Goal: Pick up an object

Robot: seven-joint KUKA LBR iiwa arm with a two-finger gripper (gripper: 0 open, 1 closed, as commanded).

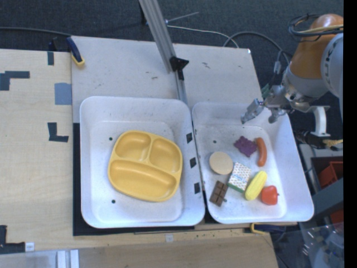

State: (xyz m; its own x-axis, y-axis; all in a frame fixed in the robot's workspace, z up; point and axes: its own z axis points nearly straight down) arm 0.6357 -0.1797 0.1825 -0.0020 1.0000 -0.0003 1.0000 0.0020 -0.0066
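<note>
Presently, the gripper [261, 111] is seen spread open and holding nothing above the right bin's [295, 149] far edge, while the nearest pickable things, a purple toy [245, 146] and an upright-lying sausage [260, 151], are found just below it.

7 small toy foods [243, 175] in right bin [295, 166].

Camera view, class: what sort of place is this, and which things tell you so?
Probably a robotics lab bench set up for grasping trials: a robot arm with a gripper above two white bins, one holding toy food, the other a yellow plate.
</note>
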